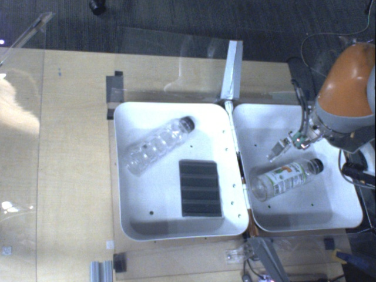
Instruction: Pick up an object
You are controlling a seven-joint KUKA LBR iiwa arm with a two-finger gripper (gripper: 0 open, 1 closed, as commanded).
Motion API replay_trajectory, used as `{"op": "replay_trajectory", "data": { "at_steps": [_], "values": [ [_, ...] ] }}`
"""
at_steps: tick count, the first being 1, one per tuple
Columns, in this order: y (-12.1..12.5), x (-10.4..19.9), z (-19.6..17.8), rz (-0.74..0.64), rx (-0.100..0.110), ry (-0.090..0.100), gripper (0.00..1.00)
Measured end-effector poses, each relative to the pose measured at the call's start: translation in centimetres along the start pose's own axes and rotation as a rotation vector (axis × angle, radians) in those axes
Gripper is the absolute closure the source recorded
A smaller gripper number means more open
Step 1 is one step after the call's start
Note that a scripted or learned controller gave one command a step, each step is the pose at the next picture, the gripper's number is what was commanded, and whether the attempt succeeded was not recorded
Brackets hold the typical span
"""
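Camera view: the gripper (284,147) hung over the right bin (352,216), w/ thin fingers pointing down and to the left. Its tips sat close together w/ nothing between them, but how far open they were I couldn't tell. The arm (348,90), grey w/ an orange top, came in from the right.

Just below the gripper, a bit to the right, lay a bottle w/ a label (287,178) on its side, dark cap toward the arm. It was near the gripper but not touching.

Well off to the left of the gripper, in the left bin (132,216), lay a clear bottle (157,145) on its side. Below-left of the gripper, also in that bin, sat a flat black ridged block (200,187). Both bins sat on the tan tabletop (64,175).
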State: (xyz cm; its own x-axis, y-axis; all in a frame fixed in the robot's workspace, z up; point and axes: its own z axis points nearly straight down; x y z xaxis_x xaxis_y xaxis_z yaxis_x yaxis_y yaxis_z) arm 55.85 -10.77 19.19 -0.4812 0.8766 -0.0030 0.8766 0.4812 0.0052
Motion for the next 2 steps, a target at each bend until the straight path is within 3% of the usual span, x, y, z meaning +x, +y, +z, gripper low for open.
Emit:
{"op": "replay_trajectory", "data": {
  "at_steps": [1,2],
  "values": [
    [-2.5,-2.3,10.1,-0.089,-0.003,-0.003,0.0],
    [-2.2,-2.3,8.9,-0.089,-0.008,-0.005,1.0]
  ]
}}
